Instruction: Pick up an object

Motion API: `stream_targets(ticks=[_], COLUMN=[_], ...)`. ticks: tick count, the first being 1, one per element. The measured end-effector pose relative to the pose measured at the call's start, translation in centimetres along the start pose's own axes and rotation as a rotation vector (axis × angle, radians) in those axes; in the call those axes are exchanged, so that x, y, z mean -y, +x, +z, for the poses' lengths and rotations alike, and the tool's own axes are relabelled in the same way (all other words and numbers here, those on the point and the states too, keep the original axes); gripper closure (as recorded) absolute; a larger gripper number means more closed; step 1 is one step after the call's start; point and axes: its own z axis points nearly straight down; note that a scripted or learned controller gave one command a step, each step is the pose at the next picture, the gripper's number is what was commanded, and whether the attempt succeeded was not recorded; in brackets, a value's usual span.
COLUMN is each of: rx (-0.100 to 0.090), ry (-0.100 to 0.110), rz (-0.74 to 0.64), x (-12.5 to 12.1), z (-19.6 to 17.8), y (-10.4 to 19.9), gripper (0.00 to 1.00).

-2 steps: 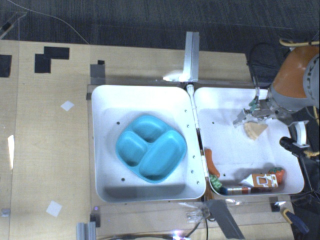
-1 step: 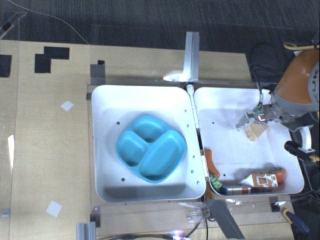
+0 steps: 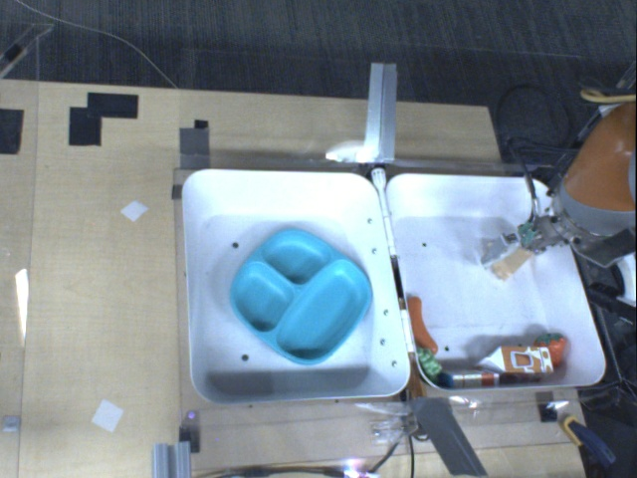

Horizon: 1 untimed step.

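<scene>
- Grey arm with orange band [image 3: 607,167] enters from the right edge, over the right shallow white plastic bin [image 3: 468,207].
- Two-finger gripper [image 3: 526,239] sits low over that bin's upper right area; jaw state: cannot tell, too small and blurred.
- Small tan, pale block-like object [image 3: 506,262] lies just beside the jaws, down and to the left; whether it touches them is unclear.
- Well below the jaws, along the bin's front wall: orange-and-white printed packet [image 3: 523,358], dark marker-like stick [image 3: 460,376], green-rimmed round item [image 3: 430,364].
- Orange carrot-shaped toy [image 3: 418,325] lies down-left of the jaws, by the dividing wall.
- Far left of the jaws, left white bin [image 3: 214,267] holds a blue three-compartment plastic tray [image 3: 301,295].
</scene>
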Motion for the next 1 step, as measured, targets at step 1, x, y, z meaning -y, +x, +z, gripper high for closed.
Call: stream_targets(ticks=[1], rx=[0.001], ry=[-0.001], rz=[0.019], x=[0.05], z=[0.0], y=[-0.05], gripper=[0.0])
